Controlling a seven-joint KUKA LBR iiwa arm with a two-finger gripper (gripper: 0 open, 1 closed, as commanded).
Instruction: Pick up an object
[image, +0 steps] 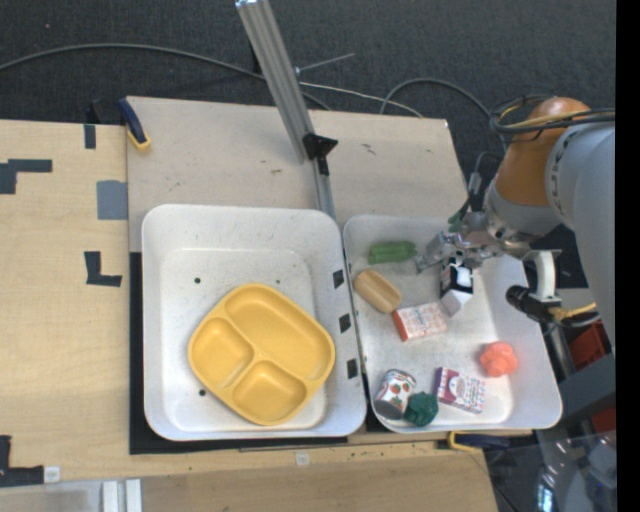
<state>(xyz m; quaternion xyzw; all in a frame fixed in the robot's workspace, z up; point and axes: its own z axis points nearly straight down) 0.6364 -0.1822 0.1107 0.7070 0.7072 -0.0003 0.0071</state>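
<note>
My gripper (456, 288) hangs over the upper middle of the right bin (520, 400), pointing down, the arm coming in from the right. Just below and left of it lies a small red and white box (420, 321). A green oblong item (391, 252) lies to its upper left, and a tan bread roll (377, 290) lies to its left. Lower in the bin are an orange ball (498, 358), a maroon and white carton (460, 389), a round printed can (396, 391) and a dark green lump (422, 408). Nothing shows between the fingers.
The left bin (170, 250) holds a yellow divided plate (262, 352). A grey metal pole (285, 80) slants down to the bins' shared upper edge. Cables run across the dark floor behind the bench. A blue and yellow clamp (133, 124) sits at the bench's upper left.
</note>
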